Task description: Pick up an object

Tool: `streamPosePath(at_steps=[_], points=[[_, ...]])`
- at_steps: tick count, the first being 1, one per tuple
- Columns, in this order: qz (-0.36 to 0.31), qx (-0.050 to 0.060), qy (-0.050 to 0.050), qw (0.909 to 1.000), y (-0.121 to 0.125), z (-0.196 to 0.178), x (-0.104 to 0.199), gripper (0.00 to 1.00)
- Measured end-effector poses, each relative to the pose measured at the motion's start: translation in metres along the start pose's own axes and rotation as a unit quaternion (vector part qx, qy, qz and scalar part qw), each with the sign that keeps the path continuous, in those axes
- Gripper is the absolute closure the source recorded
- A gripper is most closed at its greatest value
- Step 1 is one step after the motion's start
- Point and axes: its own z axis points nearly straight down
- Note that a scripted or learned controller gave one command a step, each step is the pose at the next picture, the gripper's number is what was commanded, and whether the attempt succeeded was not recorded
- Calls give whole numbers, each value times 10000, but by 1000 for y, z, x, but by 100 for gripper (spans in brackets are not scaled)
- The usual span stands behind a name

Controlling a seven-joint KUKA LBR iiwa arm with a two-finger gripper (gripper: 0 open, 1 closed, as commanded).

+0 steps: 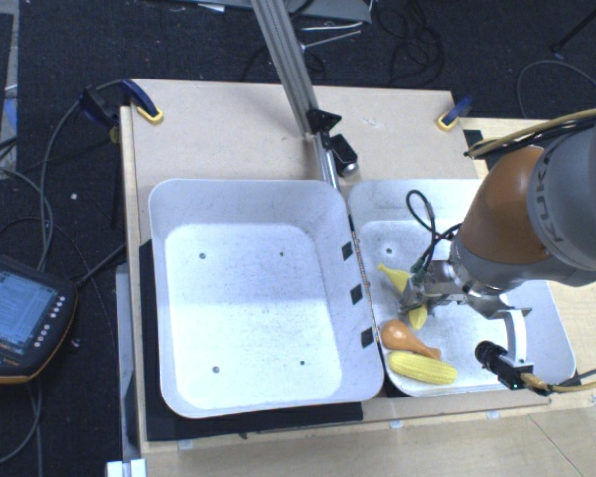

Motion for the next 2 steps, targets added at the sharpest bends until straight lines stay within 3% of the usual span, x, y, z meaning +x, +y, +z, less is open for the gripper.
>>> streamPosePath(at_steps=[2], points=[[-5,-20,-1,10000,-3,-106,-3,100]])
